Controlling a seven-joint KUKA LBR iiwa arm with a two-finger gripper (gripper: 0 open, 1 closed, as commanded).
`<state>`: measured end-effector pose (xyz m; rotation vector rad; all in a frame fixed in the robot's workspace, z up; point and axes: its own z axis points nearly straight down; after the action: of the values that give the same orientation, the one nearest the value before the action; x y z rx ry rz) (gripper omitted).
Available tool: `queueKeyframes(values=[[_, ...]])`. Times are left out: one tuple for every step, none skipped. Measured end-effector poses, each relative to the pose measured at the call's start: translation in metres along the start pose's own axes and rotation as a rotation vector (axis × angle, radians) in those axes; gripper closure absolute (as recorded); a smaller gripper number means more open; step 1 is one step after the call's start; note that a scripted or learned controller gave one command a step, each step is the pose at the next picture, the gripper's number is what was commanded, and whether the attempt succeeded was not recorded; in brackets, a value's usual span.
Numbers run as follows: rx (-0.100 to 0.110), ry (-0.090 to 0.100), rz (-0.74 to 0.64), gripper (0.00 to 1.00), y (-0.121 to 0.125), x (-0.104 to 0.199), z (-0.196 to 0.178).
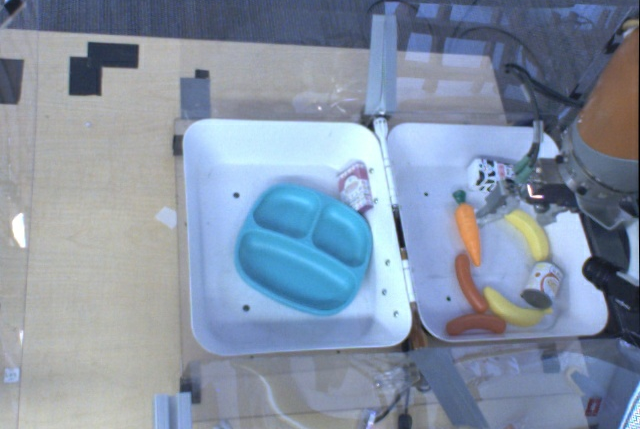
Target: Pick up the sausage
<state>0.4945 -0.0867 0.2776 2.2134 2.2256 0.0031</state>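
Observation:
Two reddish-brown sausages lie in the right bin [425, 217]. One sausage [468, 282] lies slanted just below an orange carrot [467, 230]. The other sausage [476, 324] rests along the bin's front wall, touching a banana [513, 308]. My gripper [510, 189] hangs over the upper middle of that bin, between a black-and-white spotted item [486, 175] and a second banana [529, 233]. It stands open with nothing between its fingers, well above both sausages in the picture.
A small can [541, 284] lies near the right bin's front right corner. The left bin [210, 217] holds a blue divided plate [303, 247] and a small red-and-white packet [355, 185] by the dividing wall. The arm's orange band [612, 112] looms at the right.

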Motion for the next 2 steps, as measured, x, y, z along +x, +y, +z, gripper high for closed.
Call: queueKeyframes(values=[[0.001,0.001,-0.02,0.0,-0.007,0.056,0.094],[0.002,0.0,-0.078,0.0,-0.008,-0.036,0.174]])
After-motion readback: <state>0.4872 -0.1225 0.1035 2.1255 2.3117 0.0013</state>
